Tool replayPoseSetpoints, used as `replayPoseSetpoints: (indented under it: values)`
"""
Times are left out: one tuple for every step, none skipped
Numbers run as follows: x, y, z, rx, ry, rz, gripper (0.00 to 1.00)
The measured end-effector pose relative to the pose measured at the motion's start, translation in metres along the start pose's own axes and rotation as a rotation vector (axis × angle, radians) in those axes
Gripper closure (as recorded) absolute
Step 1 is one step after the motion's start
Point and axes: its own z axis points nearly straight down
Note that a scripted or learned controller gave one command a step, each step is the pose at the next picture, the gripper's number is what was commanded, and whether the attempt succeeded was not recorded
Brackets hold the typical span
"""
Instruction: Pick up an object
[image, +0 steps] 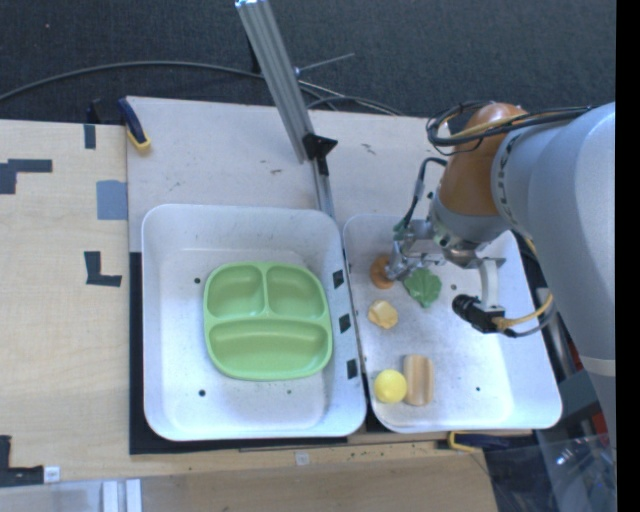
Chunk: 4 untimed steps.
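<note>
In the right bin (520, 395) lie several small things: an orange round piece (382, 271), a green leafy piece (424, 288), a pale yellow chunk (383, 316), a yellow ball (390, 386) and a tan bread-like block (418, 380). My gripper (403, 262) hangs low over the bin's upper left part, right between the orange piece and the green piece, its tip close to both. The grey arm with the orange band comes in from the upper right and hides the wrist's far side.
The left bin (160, 300) holds a green divided plate (268, 320). A metal rod (285, 85) slants down from the top to the bins' shared edge. A black cable end (478, 312) hangs from the arm over the right bin.
</note>
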Motion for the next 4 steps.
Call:
replayPoseSetpoints:
  values:
    - [0.000,0.012,-0.054,-0.004,0.000,0.002,1.00]
    - [-0.002,0.010,-0.097,-0.003,0.000,0.002,1.00]
    - [0.006,0.017,-0.144,-0.004,0.001,0.001,1.00]
    - [0.054,0.017,-0.141,0.002,0.001,-0.002,1.00]
